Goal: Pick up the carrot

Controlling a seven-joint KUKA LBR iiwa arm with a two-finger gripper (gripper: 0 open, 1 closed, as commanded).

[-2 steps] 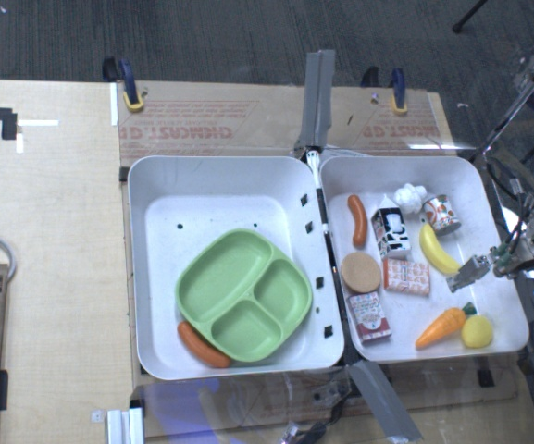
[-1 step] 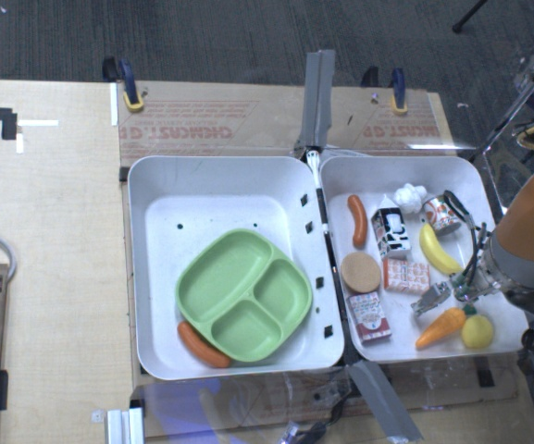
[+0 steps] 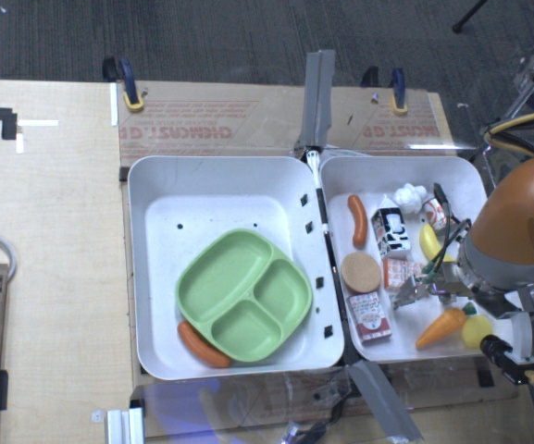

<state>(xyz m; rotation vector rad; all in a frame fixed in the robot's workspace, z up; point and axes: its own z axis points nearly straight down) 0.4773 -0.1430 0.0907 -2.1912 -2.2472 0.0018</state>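
The carrot (image 3: 440,327), orange and tapered, lies near the front wall of the right bin (image 3: 405,166), pointing front-left. A yellow lemon-like fruit (image 3: 478,330) touches its thick end. My gripper (image 3: 418,289) hangs low over the right bin, just behind and left of the carrot, above a red packet (image 3: 398,272). Nothing shows held in it. The grey arm with its orange band (image 3: 518,218) comes in from the right and hides part of the bin's right side.
The right bin also holds a sausage (image 3: 357,220), a round brown patty (image 3: 361,272), a red carton (image 3: 368,318), a black-and-white box (image 3: 391,230), a yellow banana (image 3: 428,241) and a white crumpled item (image 3: 411,195). The left bin (image 3: 155,248) holds a green divided plate (image 3: 243,294) and a sausage (image 3: 202,345).
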